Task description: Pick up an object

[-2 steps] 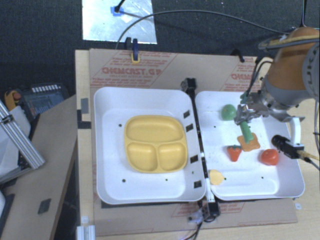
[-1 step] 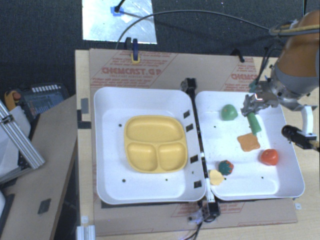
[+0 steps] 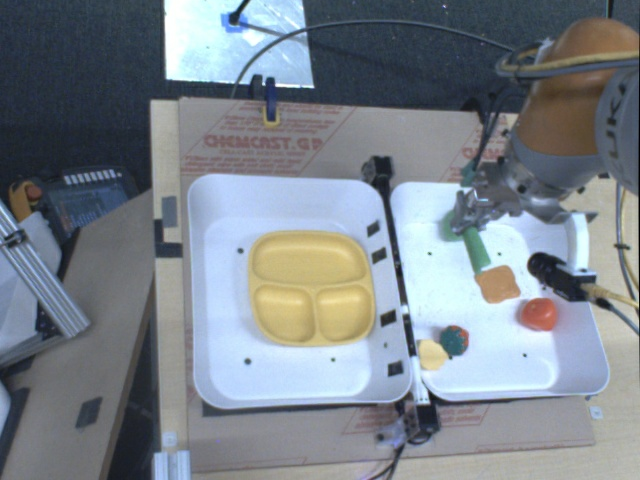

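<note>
Near right bin's back-left corner, green-handled spatula (image 3: 484,265) lies slantwise, orange blade toward front; gripper (image 3: 468,215) sits over handle's top end, finger state unclear; orange ball (image 3: 539,314), green-red ball (image 3: 455,339), yellow piece (image 3: 432,354) nearby; left bin (image 3: 215,268) holds yellow divided tray (image 3: 310,286).

A yellow divided tray (image 3: 308,301) lay in the left white bin (image 3: 215,268); both bins sat on a cardboard sheet (image 3: 300,140) printed in red; a shiny metal plate (image 3: 205,28) lay beyond; a grey device (image 3: 85,203) stood at left.
</note>
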You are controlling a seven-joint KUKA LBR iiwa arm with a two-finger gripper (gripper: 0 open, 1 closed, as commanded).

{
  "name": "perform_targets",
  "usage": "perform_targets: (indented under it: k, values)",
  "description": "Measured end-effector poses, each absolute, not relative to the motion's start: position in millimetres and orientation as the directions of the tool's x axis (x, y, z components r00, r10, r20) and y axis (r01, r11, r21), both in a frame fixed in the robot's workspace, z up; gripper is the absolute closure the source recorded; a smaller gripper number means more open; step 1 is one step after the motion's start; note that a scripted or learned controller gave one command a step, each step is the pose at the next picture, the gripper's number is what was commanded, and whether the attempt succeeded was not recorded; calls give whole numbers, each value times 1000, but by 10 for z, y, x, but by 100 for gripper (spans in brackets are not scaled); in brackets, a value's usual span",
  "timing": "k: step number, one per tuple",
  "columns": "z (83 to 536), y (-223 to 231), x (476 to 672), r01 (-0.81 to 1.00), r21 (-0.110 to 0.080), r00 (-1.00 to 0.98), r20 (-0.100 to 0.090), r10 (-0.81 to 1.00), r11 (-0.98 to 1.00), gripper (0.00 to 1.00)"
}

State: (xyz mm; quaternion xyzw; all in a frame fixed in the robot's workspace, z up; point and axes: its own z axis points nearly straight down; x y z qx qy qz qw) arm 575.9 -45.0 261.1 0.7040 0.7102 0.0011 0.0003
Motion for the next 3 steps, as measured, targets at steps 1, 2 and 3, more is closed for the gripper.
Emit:
perform_targets:
  k: [1,2,3]
  values:
    - [2587,-23,5683,1000,2,-9,1,1000,9,100]
    - [2417,454,5566,1000,0,-9,2,1000,9,100]
    - [2283,992,5490,1000,-1,-10,2,1000,10,100]
